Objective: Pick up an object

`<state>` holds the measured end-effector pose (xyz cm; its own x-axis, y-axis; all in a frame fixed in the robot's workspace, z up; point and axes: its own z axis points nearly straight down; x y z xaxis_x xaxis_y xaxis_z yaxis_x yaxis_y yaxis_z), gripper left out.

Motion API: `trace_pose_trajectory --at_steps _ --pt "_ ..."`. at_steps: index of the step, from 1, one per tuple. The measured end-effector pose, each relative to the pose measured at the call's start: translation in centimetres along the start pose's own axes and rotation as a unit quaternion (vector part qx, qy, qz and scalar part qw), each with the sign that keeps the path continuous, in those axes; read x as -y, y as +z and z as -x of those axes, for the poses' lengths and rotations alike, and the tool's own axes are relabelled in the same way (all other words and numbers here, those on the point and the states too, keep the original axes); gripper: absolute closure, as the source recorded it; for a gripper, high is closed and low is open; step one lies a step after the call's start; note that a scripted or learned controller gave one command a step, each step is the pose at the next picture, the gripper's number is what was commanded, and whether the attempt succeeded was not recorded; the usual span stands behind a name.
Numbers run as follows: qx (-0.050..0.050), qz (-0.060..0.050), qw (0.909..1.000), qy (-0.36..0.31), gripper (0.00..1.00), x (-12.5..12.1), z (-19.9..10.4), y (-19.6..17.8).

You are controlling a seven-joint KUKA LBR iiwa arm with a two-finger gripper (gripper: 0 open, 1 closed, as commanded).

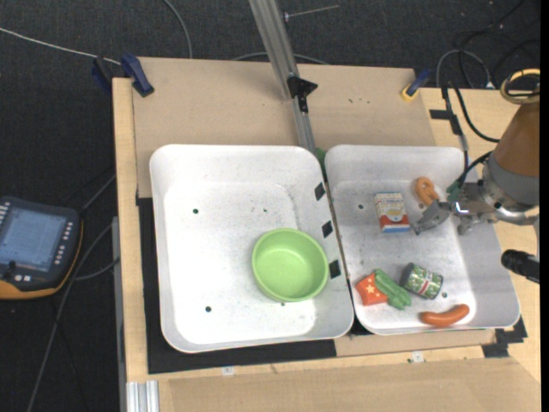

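White plastic, speckled with dark flecks, forms the two shallow bins sitting side by side on a tan board bench. The left white bin [184, 230] carries a round lime-green plastic bowl [289, 264] near its right front corner. The right white bin [360, 174] holds a small white carton with a red base [391, 212]; its printing is too small to read. Near the front lie a red block [370, 290], touching a green, bumpy vegetable-shaped toy [395, 292], and just beside that a dark green can [423, 281] on its side, its pale label unreadable. An orange-red sausage-shaped toy [444, 316] rests along the front rim.

Grey with an orange band, the robot arm [519, 157] reaches in from the right. Its two-finger gripper [433, 217] hangs low over the right bin, just right of the carton and beside a small orange curved piece [425, 189]. Whether the fingers are spread or pressed together cannot be told, and nothing is visibly between them.

An orange-edged handheld control pendant [33, 245] with a grey screen lies on the dark carpet at left; its display cannot be read.
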<state>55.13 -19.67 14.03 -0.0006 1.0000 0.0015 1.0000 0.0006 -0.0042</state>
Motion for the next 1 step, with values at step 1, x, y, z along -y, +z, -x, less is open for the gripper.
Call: trace_pose_trajectory --at_steps 1 --pt "0.0 0.001 1.0 0.0 0.0 0.06 -0.04 4.68"
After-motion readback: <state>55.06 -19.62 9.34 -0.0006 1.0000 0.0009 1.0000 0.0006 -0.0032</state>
